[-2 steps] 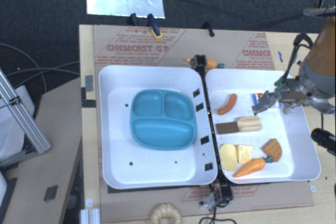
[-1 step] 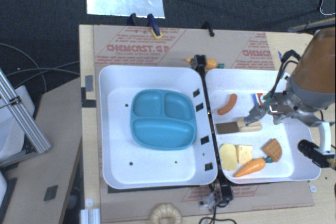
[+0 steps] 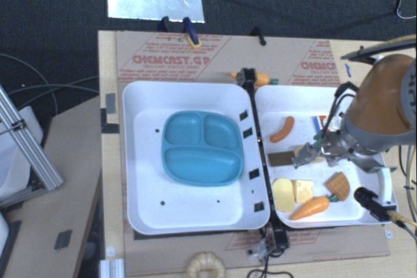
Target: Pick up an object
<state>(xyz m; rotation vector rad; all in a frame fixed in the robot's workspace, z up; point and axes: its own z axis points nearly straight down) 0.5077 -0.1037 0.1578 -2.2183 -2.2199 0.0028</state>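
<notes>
The arm hung over the right bin (image 3: 384, 169), its gripper (image 3: 307, 154) low above the bin floor near the middle. From where I stood I could not tell how the pincer was set; it was too small and blurred. To do this well, it would have had to settle squarely over one item before dropping, not between two. The sausage (image 3: 282, 129) lay just up and left of the tip, apart from it. The pale cheese pieces (image 3: 292, 193) and the carrot (image 3: 310, 207) lay below it, the cracker (image 3: 337, 184) to its lower right. The blue plate (image 3: 202, 147) sat alone in the left bin (image 3: 140, 159)
</notes>
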